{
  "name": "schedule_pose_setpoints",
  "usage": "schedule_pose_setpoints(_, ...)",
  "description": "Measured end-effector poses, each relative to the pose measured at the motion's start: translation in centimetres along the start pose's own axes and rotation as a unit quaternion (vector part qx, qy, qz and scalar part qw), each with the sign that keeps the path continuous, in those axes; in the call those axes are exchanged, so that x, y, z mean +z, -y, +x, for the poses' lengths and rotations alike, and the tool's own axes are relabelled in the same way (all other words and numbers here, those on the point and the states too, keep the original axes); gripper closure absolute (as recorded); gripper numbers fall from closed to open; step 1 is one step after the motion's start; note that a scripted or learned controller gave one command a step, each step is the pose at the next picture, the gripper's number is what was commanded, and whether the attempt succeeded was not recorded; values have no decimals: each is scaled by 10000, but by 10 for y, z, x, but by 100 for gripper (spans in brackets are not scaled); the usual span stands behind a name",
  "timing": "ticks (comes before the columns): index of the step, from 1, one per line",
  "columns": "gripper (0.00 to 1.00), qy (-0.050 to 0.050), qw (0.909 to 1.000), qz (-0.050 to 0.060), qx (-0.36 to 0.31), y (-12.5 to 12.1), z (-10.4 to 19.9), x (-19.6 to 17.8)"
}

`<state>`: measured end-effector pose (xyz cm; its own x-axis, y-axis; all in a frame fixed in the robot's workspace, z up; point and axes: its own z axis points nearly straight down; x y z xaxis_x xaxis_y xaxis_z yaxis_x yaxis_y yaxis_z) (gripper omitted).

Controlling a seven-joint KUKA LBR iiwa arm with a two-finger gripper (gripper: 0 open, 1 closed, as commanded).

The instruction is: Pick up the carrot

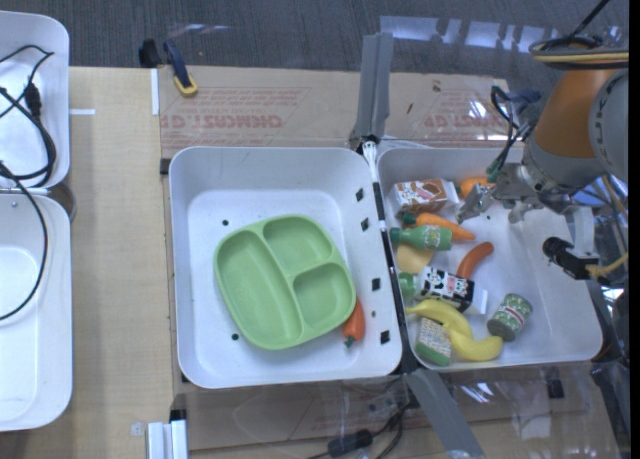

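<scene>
Carrot (354,321) lying in left bin (190,247), touching green divided plate (285,282) at its lower right corner. Arm's gripper (480,202) over right bin (560,337), above food clutter, near small bottle (425,238). Jaws' state: cannot tell.

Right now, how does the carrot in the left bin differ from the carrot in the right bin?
The left carrot lies alone beside the green plate; the right carrot sits among clutter, against the green bottle. The left one runs near vertical, the right one near horizontal. Both are orange.
</scene>
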<state>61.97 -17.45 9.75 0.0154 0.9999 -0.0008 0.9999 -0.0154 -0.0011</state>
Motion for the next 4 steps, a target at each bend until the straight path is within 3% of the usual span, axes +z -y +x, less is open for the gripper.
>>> schedule_pose_setpoints(1, 0, -27, 9942, 37, 1079, -35, -22, 7)
schedule_pose_setpoints(2, 100, -5, 9943, 13, 1063, -36, -23, -4)
schedule_pose_setpoints(3, 100, 3, 9846, -7, 1748, -40, -7, -36)
schedule_pose_setpoints(4, 100, 0, 9822, -1, 1879, -39, 51, -93)
